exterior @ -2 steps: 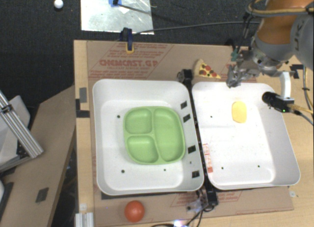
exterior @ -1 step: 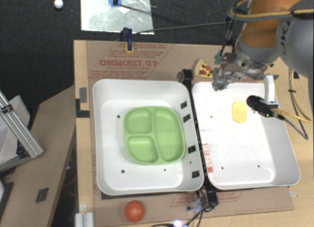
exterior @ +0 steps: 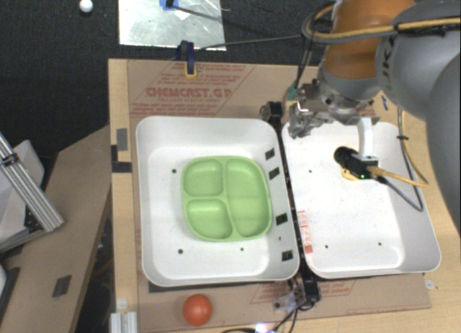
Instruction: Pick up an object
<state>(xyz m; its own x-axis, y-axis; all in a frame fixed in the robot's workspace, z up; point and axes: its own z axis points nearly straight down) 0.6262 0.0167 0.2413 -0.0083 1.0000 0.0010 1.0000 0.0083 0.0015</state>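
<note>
Hovering at the far left corner of the right shallow white bin (exterior: 360, 231), the hand (exterior: 306, 119), its grip impossible to tell, is apart from the green four-compartment plastic plate (exterior: 225, 198) lying in the left bin (exterior: 162, 180).

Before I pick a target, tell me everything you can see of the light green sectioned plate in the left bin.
The light green sectioned plate is a rounded square, plastic by its look, with raised ridges splitting it into four shallow compartments. It lies flat, right side up, near the middle of the shallow white left bin, resting on its floor. Nothing else touches it; it sits apart from the bin's walls.
</note>
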